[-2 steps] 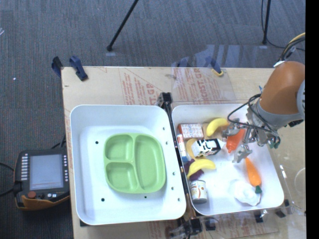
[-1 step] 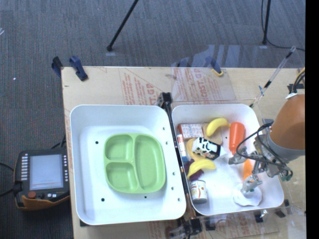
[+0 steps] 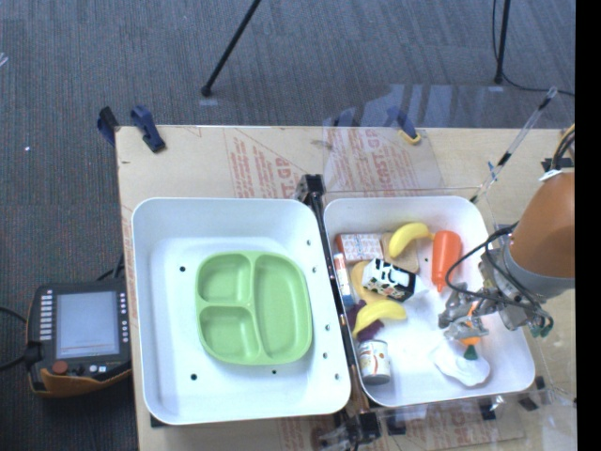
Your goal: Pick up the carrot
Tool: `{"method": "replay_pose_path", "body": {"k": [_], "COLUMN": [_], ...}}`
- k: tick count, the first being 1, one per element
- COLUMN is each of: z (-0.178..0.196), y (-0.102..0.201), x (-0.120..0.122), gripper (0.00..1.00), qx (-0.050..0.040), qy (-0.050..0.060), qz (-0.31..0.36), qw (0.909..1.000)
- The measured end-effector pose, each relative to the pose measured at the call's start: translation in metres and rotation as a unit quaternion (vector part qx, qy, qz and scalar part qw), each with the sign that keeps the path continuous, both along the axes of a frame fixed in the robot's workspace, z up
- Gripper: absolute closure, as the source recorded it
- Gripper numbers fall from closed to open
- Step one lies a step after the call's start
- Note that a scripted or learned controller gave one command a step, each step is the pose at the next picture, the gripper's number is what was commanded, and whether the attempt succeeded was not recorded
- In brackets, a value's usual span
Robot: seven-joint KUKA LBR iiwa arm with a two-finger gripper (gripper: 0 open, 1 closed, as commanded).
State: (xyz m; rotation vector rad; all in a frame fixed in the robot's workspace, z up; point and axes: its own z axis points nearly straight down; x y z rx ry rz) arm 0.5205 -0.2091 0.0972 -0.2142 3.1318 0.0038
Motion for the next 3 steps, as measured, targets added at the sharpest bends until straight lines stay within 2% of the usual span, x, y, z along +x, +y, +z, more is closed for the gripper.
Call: {"method": "replay_pose_path", "body": {"k": [1, 2, 3], "z": [0.067, 0.059, 0.069], "y": [0.078, 0.031, 0.033], "x": [0.015, -0.037, -0.034], "gripper": [1.00, 1.00, 1.00], "qx": [0.0000, -0.0007, 0.0001], "qy": [-0.003, 0.001, -0.001], "qz": [0.069, 0.104, 0.106], "qw": [0.9976, 0.9946, 0.9944]}}
